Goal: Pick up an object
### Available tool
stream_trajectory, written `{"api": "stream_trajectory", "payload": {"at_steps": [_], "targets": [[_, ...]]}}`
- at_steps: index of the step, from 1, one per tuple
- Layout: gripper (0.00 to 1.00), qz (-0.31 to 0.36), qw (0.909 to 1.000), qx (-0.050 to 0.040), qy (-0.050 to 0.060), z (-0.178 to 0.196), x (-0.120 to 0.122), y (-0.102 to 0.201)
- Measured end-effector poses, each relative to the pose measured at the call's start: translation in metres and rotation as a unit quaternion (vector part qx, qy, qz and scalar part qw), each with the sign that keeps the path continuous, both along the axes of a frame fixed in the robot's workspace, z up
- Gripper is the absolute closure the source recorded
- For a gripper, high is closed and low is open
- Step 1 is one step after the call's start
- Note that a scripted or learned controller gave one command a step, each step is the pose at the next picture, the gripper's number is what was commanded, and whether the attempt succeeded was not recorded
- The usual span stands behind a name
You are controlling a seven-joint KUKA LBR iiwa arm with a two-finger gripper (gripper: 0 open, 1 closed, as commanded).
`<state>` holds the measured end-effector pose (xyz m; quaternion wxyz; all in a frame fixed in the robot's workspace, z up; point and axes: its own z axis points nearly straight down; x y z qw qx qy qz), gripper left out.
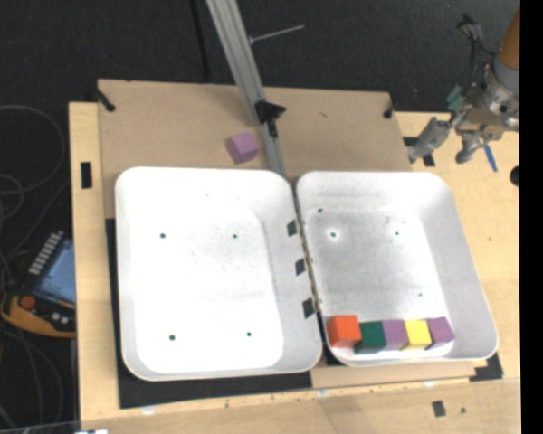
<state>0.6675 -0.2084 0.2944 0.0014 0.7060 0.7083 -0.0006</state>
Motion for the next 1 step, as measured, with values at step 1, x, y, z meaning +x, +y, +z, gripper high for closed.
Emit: {"api": "stream_trajectory", "payload": {"at_steps": [1], "targets": [[1.00,0.003,1.0000,-0.0016,-0.001,0.0120,0.0004,-0.0008]]}}
